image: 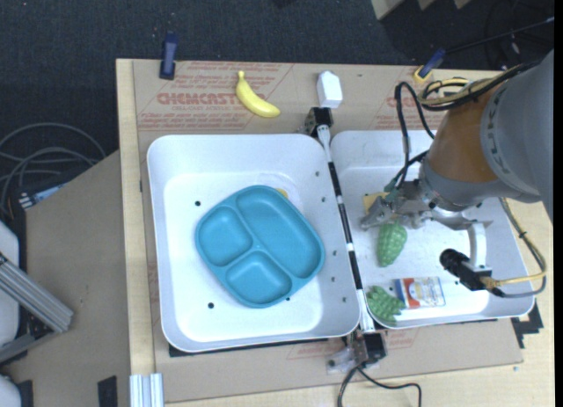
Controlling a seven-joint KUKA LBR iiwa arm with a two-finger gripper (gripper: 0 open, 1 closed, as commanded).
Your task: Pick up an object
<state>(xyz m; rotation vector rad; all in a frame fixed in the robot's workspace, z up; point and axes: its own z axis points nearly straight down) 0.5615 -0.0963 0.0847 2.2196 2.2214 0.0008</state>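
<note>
My gripper [388, 211] reaches into the right bin [369, 155] from the right, under the grey arm with its orange band [462, 146]. A bumpy green toy fruit [391, 243] lies directly below and against the gripper's tip; whether it is gripped or merely touched is unclear. Near the bin's front edge lie a second green leafy item [383, 302] and a small white and red printed box [420, 291]. A blue divided plate [258, 245] lies in the left bin [176, 177], with a bit of something yellow [280, 192] peeking out behind it.
On the bench behind the bins lie a yellow banana [255, 98], a white block [330, 88] and a small blue item [168, 55]. A black cable connector [461, 268] hangs off the arm over the right bin. The divider rail [341, 212] separates the bins.
</note>
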